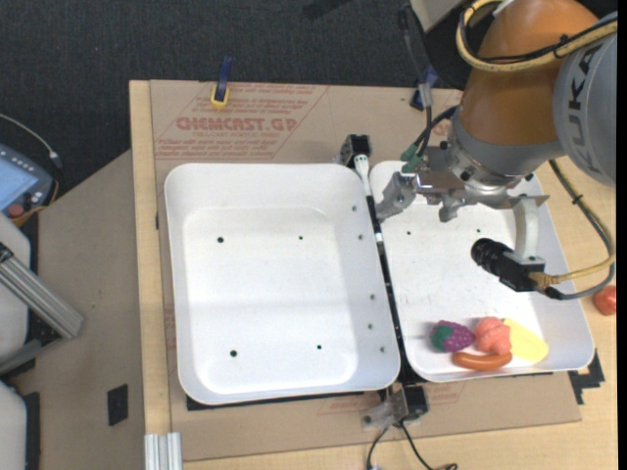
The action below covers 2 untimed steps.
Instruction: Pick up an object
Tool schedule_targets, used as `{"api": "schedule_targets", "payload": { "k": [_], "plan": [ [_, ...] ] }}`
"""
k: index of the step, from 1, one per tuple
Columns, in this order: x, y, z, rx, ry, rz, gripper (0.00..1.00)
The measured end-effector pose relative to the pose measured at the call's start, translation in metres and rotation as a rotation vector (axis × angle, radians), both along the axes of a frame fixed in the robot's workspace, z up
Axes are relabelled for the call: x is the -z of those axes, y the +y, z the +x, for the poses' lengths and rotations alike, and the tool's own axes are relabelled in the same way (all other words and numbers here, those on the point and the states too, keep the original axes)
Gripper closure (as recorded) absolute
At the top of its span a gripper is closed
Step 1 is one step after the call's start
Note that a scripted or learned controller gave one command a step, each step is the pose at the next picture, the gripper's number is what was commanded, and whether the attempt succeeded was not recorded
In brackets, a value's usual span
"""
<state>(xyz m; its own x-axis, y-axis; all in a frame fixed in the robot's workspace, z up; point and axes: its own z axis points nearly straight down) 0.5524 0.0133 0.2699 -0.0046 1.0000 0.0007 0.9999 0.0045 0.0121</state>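
Two shallow white bins sit side by side on the bench (147, 292): the left bin (265, 272) and the right bin (460, 282), where the grey arm (519, 76) hangs over the 12 o'clock end. At that bin's 5 o'clock corner lie small toys: yellow piece (530, 345), orange sausage (481, 360), pink lump (493, 334), purple grapes (452, 336). Whether the jaws are apart cannot be told. Seemingly the approach stage; next the arm must travel toward 5 o'clock and descend.
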Motion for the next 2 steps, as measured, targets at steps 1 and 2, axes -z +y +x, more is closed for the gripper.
{"api": "schedule_targets", "payload": {
  "k": [1, 2],
  "plan": [
    [-0.081, 0.054, -0.044, 0.002, 0.010, 0.000, 0.00],
    [-0.140, 0.075, -0.060, 0.001, 0.005, 0.001, 0.00]
  ]
}}
